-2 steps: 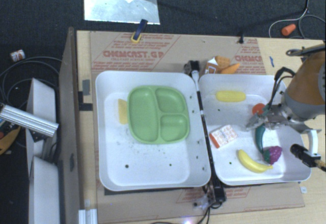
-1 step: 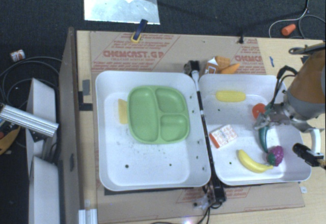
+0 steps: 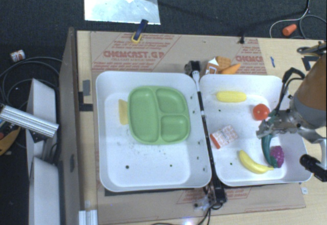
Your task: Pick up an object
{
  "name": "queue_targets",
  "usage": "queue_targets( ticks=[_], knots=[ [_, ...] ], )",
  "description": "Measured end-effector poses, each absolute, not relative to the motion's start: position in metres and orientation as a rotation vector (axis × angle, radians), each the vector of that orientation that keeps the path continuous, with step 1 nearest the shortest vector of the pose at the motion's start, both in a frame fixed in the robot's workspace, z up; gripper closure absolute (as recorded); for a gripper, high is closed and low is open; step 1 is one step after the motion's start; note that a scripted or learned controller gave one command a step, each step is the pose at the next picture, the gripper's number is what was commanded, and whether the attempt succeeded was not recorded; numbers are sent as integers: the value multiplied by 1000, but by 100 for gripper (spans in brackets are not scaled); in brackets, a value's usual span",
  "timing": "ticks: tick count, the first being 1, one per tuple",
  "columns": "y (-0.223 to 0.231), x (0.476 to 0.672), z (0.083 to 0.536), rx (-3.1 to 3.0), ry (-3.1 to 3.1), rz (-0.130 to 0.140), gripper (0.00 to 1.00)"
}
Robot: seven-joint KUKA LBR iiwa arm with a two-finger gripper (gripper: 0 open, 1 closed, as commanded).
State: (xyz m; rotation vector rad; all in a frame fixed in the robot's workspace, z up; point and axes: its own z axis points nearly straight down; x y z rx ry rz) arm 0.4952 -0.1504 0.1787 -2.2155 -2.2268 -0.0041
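In the right bin lie a yellow oblong piece, a red tomato, a white and red packet, a banana and a purple grape bunch. My gripper hangs low over the bin's right side, just below the tomato and right above the grapes. A teal curved piece shows directly under the gripper, between the banana's tip and the grapes. I cannot tell whether it touches the gripper.
The left bin holds a green divided plate and a flat yellow piece. An orange carrot-like item lies on the cardboard behind the bins. The grey arm comes in from the right.
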Motion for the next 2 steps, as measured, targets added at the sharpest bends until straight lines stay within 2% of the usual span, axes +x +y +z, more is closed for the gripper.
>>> queue_targets(
  ticks=[1, 2],
  knots=[
    [-74, 510, 220, -2210, -2238, -8, 100],
    [-27, 568, 244, -2212, -2238, -11, 100]
  ],
)
